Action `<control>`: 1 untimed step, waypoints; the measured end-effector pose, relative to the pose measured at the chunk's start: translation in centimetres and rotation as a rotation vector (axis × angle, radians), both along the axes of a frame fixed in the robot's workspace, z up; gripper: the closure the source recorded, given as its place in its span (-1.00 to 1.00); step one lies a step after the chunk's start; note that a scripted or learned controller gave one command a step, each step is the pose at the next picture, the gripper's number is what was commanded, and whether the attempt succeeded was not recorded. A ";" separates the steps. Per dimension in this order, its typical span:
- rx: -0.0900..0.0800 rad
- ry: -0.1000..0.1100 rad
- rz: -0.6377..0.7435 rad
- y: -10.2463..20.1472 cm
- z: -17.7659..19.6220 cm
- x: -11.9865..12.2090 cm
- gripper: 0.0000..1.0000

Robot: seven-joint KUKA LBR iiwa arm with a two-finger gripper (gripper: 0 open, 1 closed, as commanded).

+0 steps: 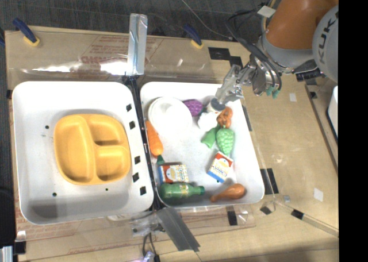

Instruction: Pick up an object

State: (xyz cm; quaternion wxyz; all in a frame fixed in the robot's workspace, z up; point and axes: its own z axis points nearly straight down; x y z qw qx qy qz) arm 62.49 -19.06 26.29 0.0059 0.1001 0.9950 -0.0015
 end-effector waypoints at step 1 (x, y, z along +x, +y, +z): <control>0.004 0.010 -0.160 1.9 -1.2 -10.6 1.00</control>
